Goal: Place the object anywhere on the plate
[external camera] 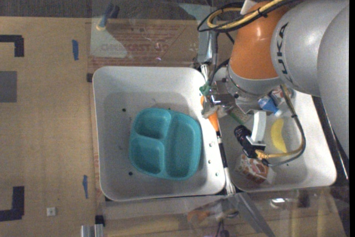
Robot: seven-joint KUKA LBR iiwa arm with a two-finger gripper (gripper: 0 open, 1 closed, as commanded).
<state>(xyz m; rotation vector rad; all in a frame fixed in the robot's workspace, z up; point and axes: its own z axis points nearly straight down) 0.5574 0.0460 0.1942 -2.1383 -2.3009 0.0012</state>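
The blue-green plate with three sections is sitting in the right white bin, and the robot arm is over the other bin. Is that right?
Not quite. In the camera view, the blue-green plastic plate with three sections sits in the left white bin. The grey and orange robot arm is over the right white bin, where the small objects lie.

teal plate (165,143), white bins (105,119), grey arm (316,36) with orange band (252,44)

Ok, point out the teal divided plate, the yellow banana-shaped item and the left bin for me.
teal divided plate (165,143), camera view, centre ridge between compartments.
yellow banana-shaped item (278,136), camera view, middle of its curve.
left bin (111,91), camera view, bare upper-left floor.
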